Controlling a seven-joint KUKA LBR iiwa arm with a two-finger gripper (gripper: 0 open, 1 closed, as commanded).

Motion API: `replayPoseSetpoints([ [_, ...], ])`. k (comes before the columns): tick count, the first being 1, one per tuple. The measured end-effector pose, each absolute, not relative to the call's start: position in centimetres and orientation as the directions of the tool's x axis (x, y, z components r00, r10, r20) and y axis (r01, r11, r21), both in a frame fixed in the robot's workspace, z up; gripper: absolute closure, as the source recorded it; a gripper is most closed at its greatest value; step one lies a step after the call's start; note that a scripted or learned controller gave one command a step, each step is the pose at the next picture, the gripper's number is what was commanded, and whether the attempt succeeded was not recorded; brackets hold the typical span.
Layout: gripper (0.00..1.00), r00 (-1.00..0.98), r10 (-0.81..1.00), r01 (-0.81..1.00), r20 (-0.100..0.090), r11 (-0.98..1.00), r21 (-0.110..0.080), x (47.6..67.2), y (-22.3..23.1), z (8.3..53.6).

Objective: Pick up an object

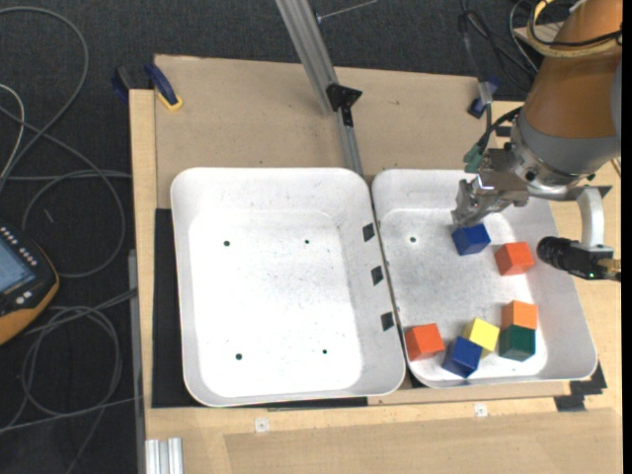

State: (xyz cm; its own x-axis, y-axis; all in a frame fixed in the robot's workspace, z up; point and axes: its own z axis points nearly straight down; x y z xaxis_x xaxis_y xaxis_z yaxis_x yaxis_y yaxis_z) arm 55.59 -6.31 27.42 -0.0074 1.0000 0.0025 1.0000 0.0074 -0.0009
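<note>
The wooden surface (257, 97) carries two white bins. The left bin (188, 196) offers wide open room. In the right bin (395, 200) the arm (573, 87) hangs over the far end, its claw (476, 205) just above a blue cube (471, 238); whether the claw is apart or together cannot be told. The cube sits slightly skewed to the bin walls, clear of every rim, an orange cube (513, 258) just beside it.
</note>
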Motion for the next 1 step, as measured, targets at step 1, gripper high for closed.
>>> replayPoseSetpoints([
  [1, 1.00, -0.008, 1.000, 1.000, 0.002, 0.008, 0.003, 57.61, -0.85, 27.64],
])
